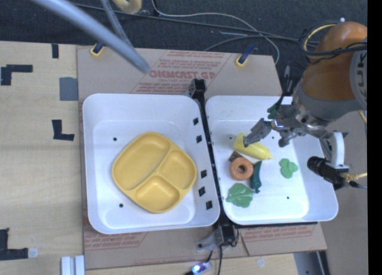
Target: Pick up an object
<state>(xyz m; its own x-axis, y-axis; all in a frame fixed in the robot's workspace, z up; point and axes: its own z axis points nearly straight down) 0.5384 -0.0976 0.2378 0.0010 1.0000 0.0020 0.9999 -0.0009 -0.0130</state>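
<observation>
In the right bin (310, 205) lie a yellow banana-like piece (250, 148), a brown ring-shaped donut (242, 168), a dark green slim piece (257, 175), a green leaf (240, 195) and a small green piece (288, 168). My gripper (271, 133) hangs over the upper part of that bin, just right of and above the yellow piece. Its fingers (258, 132) stand spread apart with nothing between them.
The left bin (95, 148) holds a yellow divided tray (154, 171). A black divider (206, 148) runs between the bins. The arm's grey body with the orange band (334, 59) fills the upper right. Cables cross the dark strip behind the bench.
</observation>
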